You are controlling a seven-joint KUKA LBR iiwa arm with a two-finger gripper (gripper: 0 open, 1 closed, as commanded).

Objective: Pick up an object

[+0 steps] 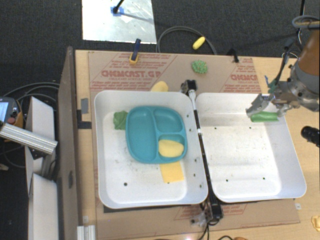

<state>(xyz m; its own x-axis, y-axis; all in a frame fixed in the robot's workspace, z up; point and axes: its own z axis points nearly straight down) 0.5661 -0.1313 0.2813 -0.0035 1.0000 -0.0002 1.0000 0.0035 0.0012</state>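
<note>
Gripping a green stick point(264, 116), the gripper point(267, 109) has its fingers pinched on it, over the right bin's point(250, 184) upper right corner. Fingertips are blurred and hard to resolve. Arm point(306, 69) enters at the frame's right edge, partly cut off, wrist angled down-left.

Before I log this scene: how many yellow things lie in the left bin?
2: a rounded yellow piece in the teal tray's lower right compartment, and a flat yellow slab below the tray, partly tucked under it. More may be hidden.
</note>
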